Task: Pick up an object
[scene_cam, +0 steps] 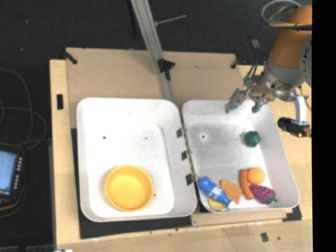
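While the arm reaches in from the upper right of the frame, this is how things lie:

Gripper: the gripper (pixel 244 103) hangs over the upper right part of the right bin, fingers spread apart with nothing between them.
Fingers: one dark finger (pixel 232 104) points toward the lower left over the bin's upper wall, the other sits to its right near the bin's upper right corner.
Arm: the grey wrist and orange band (pixel 287 49) rise toward the upper right corner of the frame.
Right bin: the right bin (pixel 220 140) fills the right centre of the frame; its objects lie in the right and lower parts.
Green object: a small dark green object (pixel 252 138) lies alone below the gripper, apart from it, near the bin's right wall.
Lower cluster: an orange ball (pixel 256 176) touches a carrot-like orange piece (pixel 245 183); purple grapes (pixel 263 193) lie just below them.
Lower edge: a blue bottle (pixel 213 189) lies tilted at the bin's lower left, beside a tan-orange piece (pixel 231 190); a bit of yellow (pixel 220 206) shows under the bottle.
Left bin: the left bin (pixel 126 119) touches the right one and holds a yellow bowl (pixel 129 187), upright, in its lower part.
Bench: a grey pole (pixel 149 35) slants from the top of the frame down to the seam between the bins.
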`<control>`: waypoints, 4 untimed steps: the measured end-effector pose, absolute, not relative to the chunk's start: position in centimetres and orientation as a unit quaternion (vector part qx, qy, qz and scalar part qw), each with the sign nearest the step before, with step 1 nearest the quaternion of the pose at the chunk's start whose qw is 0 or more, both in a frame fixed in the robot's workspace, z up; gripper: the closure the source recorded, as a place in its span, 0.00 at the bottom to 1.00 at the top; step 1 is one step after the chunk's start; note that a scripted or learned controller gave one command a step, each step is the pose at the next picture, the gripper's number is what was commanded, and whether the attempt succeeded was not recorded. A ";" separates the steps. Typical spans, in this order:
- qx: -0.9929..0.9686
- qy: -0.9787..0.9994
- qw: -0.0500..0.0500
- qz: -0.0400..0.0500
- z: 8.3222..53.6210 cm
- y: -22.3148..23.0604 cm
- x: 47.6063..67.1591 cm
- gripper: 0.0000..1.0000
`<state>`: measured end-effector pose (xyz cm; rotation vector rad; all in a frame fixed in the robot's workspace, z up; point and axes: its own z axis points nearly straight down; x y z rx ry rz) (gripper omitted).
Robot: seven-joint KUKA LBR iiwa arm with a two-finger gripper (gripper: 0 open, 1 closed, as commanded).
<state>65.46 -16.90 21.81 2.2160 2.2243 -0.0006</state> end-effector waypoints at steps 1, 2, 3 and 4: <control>0.706 0.709 0.001 -0.001 21.8 -16.9 65.5 0.00; 0.705 0.709 0.000 -0.002 17.0 -17.2 66.3 0.00; 0.705 0.709 0.000 -0.002 12.7 -17.2 66.6 0.00; 0.705 0.710 0.000 -0.001 10.0 -17.3 66.6 0.00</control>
